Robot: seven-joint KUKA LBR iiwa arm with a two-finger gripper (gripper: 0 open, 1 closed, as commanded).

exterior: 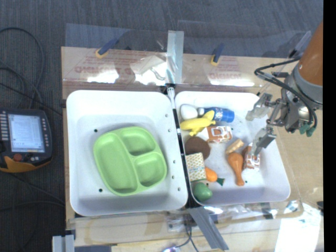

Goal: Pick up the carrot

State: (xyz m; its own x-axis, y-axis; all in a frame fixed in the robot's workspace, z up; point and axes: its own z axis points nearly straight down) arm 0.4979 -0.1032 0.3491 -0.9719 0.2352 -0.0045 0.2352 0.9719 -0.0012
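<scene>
The carrot (211, 175) is a short orange piece with a dark green tip. It lies near the front of the right bin (273, 185), between a tan cracker box (195, 167) and a chicken drumstick (237, 165). My gripper (259, 126) hangs over the right side of that bin, behind and to the right of the carrot and well apart from it. It is open, with one finger toward the back, the other toward the front, and nothing between them.
The right bin also holds a yellow banana (197, 124), a blue bottle (219, 114), a brown round item (197, 146), a green fruit (202, 192), an orange packet (219, 134) and a red-white packet (252, 160). A green divided plate (107, 164) sits in the left bin.
</scene>
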